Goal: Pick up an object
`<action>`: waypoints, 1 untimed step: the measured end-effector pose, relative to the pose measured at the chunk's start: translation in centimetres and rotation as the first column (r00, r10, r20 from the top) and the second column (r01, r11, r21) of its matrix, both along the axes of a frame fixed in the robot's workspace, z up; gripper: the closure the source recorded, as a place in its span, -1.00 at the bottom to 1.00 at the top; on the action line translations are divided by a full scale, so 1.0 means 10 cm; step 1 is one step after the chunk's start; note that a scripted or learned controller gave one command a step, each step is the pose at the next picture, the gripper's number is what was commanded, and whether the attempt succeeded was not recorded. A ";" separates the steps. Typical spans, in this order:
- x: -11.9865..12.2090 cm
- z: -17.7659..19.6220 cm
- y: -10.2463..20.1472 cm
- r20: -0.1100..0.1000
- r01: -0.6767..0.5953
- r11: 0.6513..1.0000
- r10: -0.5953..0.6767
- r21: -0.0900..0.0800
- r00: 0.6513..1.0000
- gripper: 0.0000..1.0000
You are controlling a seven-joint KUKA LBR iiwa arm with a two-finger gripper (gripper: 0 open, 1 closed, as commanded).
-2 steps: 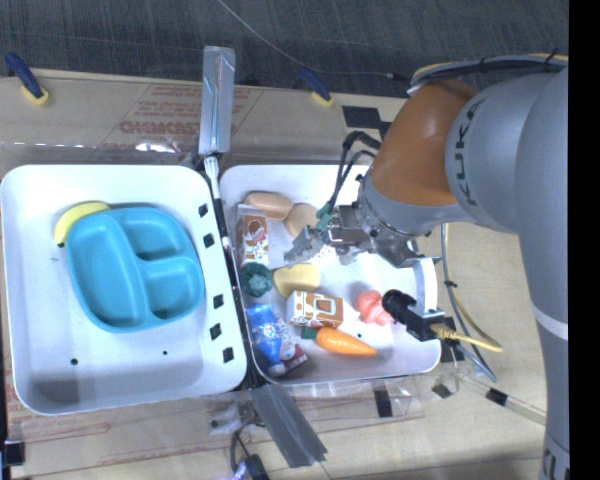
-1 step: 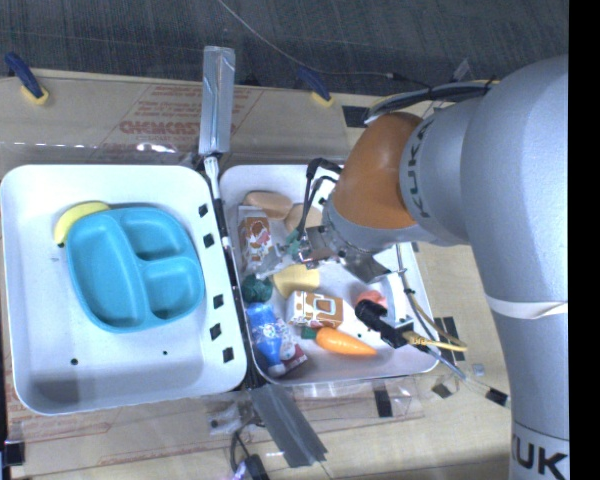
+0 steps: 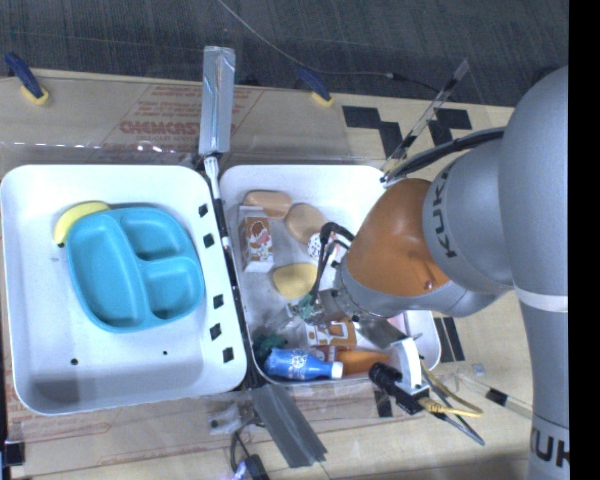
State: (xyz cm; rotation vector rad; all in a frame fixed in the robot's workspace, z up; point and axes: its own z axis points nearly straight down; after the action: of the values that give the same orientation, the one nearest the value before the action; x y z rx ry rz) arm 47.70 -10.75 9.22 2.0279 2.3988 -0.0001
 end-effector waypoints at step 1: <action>0.78 0.50 -0.12 0.001 -0.344 0.939 0.344 -0.001 0.939 -1.00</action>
State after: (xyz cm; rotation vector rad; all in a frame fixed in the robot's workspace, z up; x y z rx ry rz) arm 55.55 -11.93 14.21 1.5774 2.7151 0.0002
